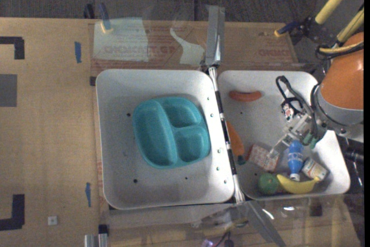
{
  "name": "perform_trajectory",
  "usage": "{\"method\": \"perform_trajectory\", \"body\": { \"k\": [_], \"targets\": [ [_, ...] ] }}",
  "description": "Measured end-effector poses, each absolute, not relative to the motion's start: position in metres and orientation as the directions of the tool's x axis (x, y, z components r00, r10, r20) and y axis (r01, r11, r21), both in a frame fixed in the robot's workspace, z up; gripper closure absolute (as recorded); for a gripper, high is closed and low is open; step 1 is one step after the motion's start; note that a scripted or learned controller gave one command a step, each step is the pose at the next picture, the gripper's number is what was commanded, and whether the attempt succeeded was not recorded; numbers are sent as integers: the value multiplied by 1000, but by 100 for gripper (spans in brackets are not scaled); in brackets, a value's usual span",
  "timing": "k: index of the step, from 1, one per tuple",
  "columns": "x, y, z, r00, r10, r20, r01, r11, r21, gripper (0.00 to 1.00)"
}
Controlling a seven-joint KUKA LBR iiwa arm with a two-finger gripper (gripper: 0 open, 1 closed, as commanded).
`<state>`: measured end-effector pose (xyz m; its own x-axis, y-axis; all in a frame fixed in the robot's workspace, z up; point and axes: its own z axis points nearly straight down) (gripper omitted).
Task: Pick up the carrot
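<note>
The carrot [234,140] is orange with a dark green end. It lies lengthwise along the left wall of the right bin [263,83], its green end pointing toward the front. My gripper [284,143] hangs over the middle of that bin, to the right of the carrot and apart from it, pointing down-left toward a small pinkish packet [261,157]. Nothing shows between it and the carrot. The grey wrist with its orange band [346,81] comes in from the right.
The right bin also holds a reddish sausage [245,95] at the back, a blue bottle [295,160], a small carton [315,169], a banana [298,185] and a green fruit [267,183] at the front. A teal divided plate [171,131] sits in the left bin [115,124].
</note>
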<state>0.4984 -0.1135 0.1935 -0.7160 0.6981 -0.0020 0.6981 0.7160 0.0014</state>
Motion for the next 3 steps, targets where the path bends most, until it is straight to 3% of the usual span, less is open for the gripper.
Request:
{"method": "perform_trajectory", "body": {
  "k": [1, 2, 3],
  "targets": [
    [483, -108, 89, -795, 607, -12, 607, 795, 8, 0],
    [486, -109, 100, -793, 609, -23, 609, 793, 13, 100],
    [482, -85, 184, -361, 933, -2, 933, 361, 1, 100]
  ]
}}
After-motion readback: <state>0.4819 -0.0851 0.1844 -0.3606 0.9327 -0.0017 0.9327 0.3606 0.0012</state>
